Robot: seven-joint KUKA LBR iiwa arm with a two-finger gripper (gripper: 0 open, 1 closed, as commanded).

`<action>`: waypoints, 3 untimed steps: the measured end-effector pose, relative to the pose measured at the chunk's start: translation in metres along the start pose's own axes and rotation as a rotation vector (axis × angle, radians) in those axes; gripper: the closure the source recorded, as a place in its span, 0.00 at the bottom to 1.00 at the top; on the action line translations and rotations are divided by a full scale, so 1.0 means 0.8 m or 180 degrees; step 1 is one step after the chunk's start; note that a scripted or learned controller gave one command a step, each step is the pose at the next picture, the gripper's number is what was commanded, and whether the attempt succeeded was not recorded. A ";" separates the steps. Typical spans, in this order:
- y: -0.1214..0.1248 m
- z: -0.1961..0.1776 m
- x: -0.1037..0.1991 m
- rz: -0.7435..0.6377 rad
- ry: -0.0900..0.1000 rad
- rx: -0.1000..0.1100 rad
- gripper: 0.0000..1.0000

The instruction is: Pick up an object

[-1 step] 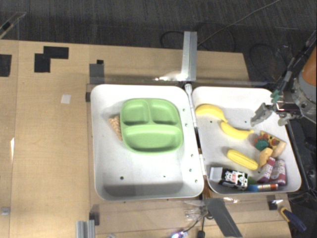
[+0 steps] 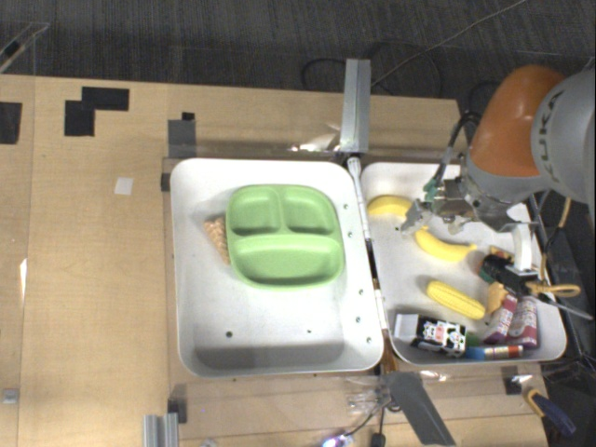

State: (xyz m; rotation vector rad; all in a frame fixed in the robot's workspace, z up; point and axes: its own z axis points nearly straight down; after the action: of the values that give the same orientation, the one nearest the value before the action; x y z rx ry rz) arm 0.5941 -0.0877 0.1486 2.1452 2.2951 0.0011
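Bench point(image 2: 84, 277): light wood, black square marks near its far left corner
Left bin point(image 2: 200, 333): white and shallow, its right rim just beside the right bin
Green tray point(image 2: 282, 235): three compartments, lying in the far half of the left bin, toward the middle
Tan object point(image 2: 216, 237): speckled, poking out from under the tray's left edge; what it is cannot be told
Right bin point(image 2: 396, 291): white, crowded along its right and near edges
Far banana point(image 2: 388, 207): yellow, near the right bin's far left corner
Gripper point(image 2: 430, 206): hanging low over the far part of the right bin, just right of the far banana and just above the middle banana; how wide it stands and whether it has anything cannot be told
Middle banana point(image 2: 444, 247): in the bin's centre, tilted
Corn cob point(image 2: 455, 298): yellow, ridged, toward the near right
Black-and-white carton point(image 2: 439, 334): lying along the near edge
Markers and bottles point(image 2: 515, 322): heaped in the near right corner
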 end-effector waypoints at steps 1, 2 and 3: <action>0.024 0.073 -0.056 0.0044 -0.0009 -0.0043 0.00; 0.028 0.056 -0.054 0.0043 0.0000 -0.0069 1.00; 0.021 -0.096 0.065 0.0038 0.0000 -0.0020 1.00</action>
State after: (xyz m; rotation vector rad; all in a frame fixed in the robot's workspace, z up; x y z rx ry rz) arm 0.6069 -0.0344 0.2256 2.1561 2.2790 0.0081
